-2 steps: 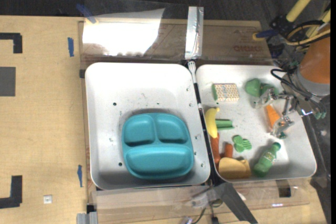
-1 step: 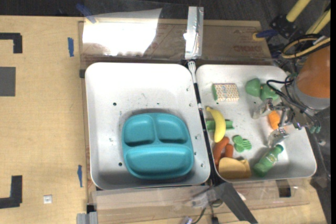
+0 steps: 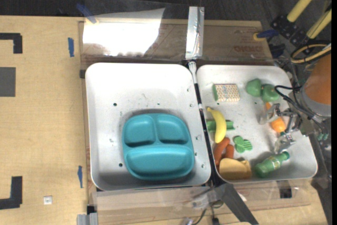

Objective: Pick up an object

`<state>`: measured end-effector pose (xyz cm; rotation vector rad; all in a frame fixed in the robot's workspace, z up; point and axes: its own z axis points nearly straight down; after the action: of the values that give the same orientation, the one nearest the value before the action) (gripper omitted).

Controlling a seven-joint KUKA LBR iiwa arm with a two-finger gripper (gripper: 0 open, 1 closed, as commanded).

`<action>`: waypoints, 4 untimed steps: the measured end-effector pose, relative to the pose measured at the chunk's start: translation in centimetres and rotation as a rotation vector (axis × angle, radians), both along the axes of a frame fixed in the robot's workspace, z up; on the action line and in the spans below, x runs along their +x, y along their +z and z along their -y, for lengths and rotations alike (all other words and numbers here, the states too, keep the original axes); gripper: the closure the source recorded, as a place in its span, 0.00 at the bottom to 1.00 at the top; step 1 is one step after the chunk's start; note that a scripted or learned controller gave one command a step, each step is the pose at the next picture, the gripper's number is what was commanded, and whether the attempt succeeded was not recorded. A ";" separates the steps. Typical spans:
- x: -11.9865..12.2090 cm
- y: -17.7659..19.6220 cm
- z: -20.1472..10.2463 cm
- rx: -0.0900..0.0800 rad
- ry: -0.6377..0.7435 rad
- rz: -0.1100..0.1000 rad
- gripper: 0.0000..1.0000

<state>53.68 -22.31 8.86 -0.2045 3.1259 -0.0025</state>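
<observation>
Reaching in from 3 o'clock over the shallow white right-hand bin [image 3: 308, 163], loaded with toy food for picking. Large teal three-compartment plastic tray [image 3: 157, 146] parked alone in the left bin. Gripper [image 3: 284, 131] beside the small orange piece [image 3: 277, 125]; finger spread: cannot tell.

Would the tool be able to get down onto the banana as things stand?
Probably yes. The banana lies on top at the right bin's left side, uncovered from above, and the tool is already over that bin.
</observation>
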 end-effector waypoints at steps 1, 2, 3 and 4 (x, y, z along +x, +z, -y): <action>0.5 1.3 -0.1 -0.004 0.002 0.014 1.00; 6.0 7.6 -2.1 0.001 -0.227 0.004 1.00; 10.1 7.6 -11.0 0.006 -0.242 0.000 1.00; 9.8 16.2 -13.7 0.001 -0.073 0.006 1.00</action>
<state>63.53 -8.59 25.01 -0.0903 3.1253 -0.0014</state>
